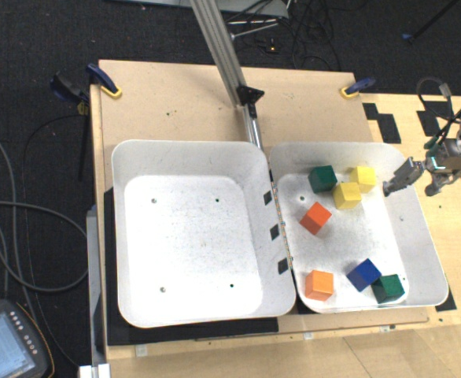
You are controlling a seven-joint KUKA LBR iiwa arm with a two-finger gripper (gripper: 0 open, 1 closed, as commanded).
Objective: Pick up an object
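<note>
The bench [309, 93] carries two white bins; the right bin [419, 235] holds seven blocks. The claw [421, 176] hovers at its right rim, spread open, gripping nothing. Best target: the nearby yellow block [365, 176], approached squarely, clear of its yellow neighbour [346, 194].

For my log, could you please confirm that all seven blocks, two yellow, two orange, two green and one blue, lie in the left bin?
Not quite: the camera view shows all seven blocks, such as the blue one, in the right bin, not the left bin. The colours and count are right.
</note>
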